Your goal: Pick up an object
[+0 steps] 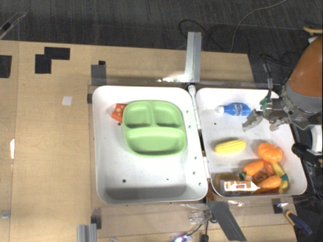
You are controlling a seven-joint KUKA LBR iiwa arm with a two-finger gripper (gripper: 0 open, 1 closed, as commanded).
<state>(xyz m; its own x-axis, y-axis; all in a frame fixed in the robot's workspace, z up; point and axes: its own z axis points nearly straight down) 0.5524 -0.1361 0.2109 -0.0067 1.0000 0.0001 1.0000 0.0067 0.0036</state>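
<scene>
1. The left bin (108, 175) holds a green divided plate (153, 127) in its upper half, with a small red item (118, 113) touching the plate's upper-left edge.
2. The right bin (207, 135) holds a blue bottle (234, 109) near its top, a yellow corn cob (230, 146) in the middle, an orange round fruit (270, 152) to the right of the cob, and a cluster of orange and yellow toys (265, 178) in its lower right corner, beside a brown packet (236, 186) along the lower wall.
3. The bottle lies on its side, long axis running left-right, its white cap toward frame left.
4. The corn cob also lies left-right, well apart from the bottle.
5. The claw (260, 116) sits over the upper right of the right bin, just right of the bottle; its fingers stand spread apart with nothing between them.
6. Both bins sit on the table (45, 160).
</scene>
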